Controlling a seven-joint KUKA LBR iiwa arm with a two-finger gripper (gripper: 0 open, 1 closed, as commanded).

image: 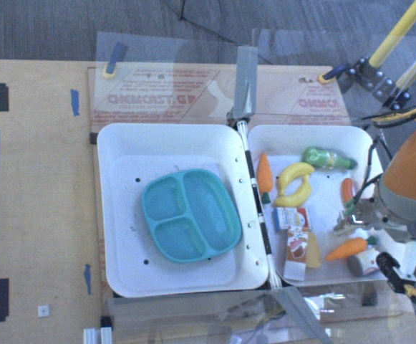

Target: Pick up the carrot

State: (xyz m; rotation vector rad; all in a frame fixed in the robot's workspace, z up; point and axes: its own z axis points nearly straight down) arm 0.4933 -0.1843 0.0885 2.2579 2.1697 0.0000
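Now the gripper (352, 219) hangs just above the carrot (347, 249).
I cannot tell how open it is; next it must drop and squeeze.

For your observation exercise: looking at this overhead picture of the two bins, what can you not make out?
- End effector, camera view: too small and blurred against the bin to tell open from shut.
- Carrot, camera view: unclear whether anything touches it.
- Small carton, camera view: print too small to read.
- Arm, camera view: cut off by the right edge.
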